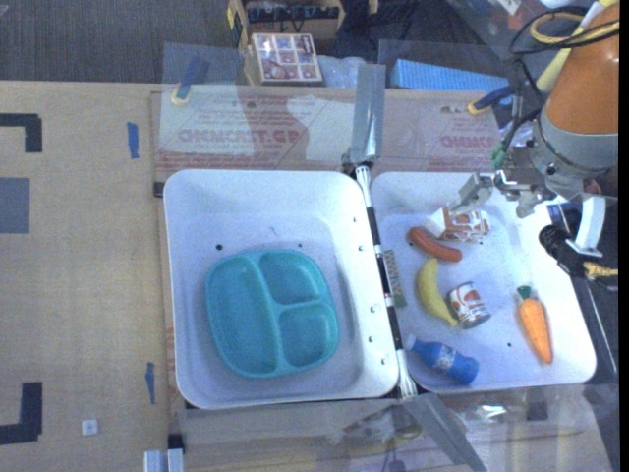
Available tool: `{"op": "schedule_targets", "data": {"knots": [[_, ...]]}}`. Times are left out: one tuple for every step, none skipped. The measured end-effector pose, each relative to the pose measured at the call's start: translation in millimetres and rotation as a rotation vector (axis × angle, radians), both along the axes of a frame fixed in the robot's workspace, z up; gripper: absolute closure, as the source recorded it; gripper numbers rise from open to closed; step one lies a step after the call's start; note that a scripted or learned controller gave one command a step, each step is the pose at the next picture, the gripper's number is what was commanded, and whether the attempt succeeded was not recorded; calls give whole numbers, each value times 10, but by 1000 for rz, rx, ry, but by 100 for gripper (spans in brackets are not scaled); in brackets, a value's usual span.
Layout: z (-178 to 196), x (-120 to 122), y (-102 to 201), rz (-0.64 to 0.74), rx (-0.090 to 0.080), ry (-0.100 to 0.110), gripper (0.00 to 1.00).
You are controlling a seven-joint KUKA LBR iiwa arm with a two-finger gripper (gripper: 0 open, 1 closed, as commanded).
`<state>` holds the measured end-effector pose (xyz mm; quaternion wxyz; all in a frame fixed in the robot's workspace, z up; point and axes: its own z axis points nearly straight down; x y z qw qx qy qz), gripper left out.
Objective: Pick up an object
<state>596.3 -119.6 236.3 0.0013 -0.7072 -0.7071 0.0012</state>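
The carton (465,224), a small printed box, lies tilted at the 12 o'clock end of the right bin (580,362), and it is the thing nearest the gripper (479,193). I judge it light, thin-walled and easy to crush, with slick printed faces; a hold across its two flat sides, near the middle, looks safest, and with modest force.

The gripper hangs just above the carton at its 12 o'clock side, fingers spread apart with nothing between them; whether a fingertip touches the carton is too close to tell.

Just at the carton's 7 o'clock lies the sausage (433,245), close enough that a finger coming down there could nudge it. Further toward 6 o'clock are the banana (430,291) and the can (469,304) side by side, the bottle (445,360) beyond them, and the carrot (535,326) at about 5 o'clock, well apart.

At 9 o'clock, the left bin (197,205) bears a teal tray (272,313).
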Motion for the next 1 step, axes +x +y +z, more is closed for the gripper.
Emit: {"op": "schedule_targets", "data": {"knots": [[-1294,263,-279,122,-1,-6,0]]}}
